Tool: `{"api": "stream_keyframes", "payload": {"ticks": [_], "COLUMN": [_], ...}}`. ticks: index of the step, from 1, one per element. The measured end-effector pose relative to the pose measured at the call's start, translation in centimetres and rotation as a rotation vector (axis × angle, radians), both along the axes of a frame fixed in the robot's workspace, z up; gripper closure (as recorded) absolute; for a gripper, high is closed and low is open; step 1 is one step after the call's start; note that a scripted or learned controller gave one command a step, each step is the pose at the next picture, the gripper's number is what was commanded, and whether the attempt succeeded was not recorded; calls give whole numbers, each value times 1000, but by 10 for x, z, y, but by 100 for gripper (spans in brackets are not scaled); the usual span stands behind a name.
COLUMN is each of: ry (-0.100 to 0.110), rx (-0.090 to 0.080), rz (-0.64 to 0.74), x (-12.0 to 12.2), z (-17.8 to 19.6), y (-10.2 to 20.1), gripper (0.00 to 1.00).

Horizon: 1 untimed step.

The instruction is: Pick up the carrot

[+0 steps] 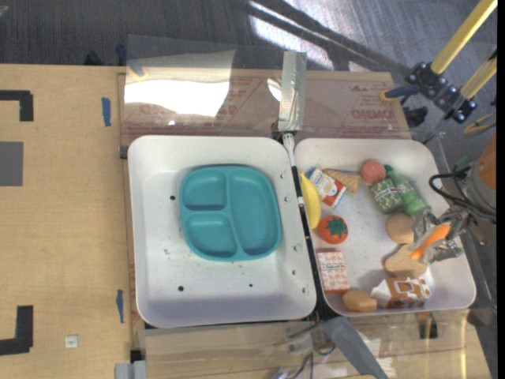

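The carrot (pixel 430 242) is a small orange piece lying at a slant near the right wall of the right bin (pixel 460 284). My gripper (pixel 439 238) reaches in from the right edge and sits directly over it. A grey finger shows on each side of the carrot, closed against it. The carrot's lower end pokes out toward a tan bread piece (pixel 403 259). The wrist and upper arm are mostly cut off at the frame's right edge.
Crowded around the carrot are a tan potato (pixel 400 228), a green bottle (pixel 397 195), a small carton (pixel 404 290), a tomato (pixel 333 229), a banana (pixel 311 200) and a red packet (pixel 334 271). The left bin (pixel 150 212) holds a teal divided plate (pixel 231 212).
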<state>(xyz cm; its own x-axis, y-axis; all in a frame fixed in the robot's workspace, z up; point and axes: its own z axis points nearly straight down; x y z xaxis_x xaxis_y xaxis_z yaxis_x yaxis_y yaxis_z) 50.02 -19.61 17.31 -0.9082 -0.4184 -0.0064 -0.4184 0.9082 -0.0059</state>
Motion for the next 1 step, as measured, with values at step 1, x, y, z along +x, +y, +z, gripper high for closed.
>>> {"api": "stream_keyframes", "payload": {"ticks": [1], "ry": [-10], "rx": [0], "rz": [1], "x": [3], "z": [11], "y": [2], "gripper": [100]}}
